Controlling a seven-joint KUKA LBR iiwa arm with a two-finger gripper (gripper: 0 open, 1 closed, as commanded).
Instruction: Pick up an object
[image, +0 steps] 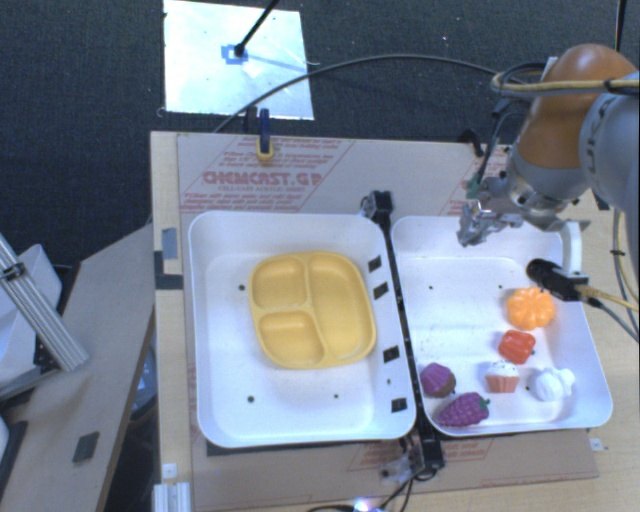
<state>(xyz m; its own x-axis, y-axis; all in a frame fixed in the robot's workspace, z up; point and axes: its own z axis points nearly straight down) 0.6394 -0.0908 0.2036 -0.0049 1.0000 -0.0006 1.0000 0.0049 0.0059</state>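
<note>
Two white bins are seen side by side from the camera view. The arm (575, 110) is cut off at the right edge, and the gripper (473, 232) is small and blurred, so how far it is open cannot be told; nothing is made out in its grasp. The left bin (215, 400) is occupied by a yellow divided plate (308, 307). In the right bin (590, 400) toy foods are grouped at the near right: orange pumpkin (529, 308), red pepper (516, 346), cupcake (502, 377), white piece (551, 383), purple fig (437, 379), purple grapes (463, 409). The gripper is hung over the far left of this bin, well apart from all of them.
</note>
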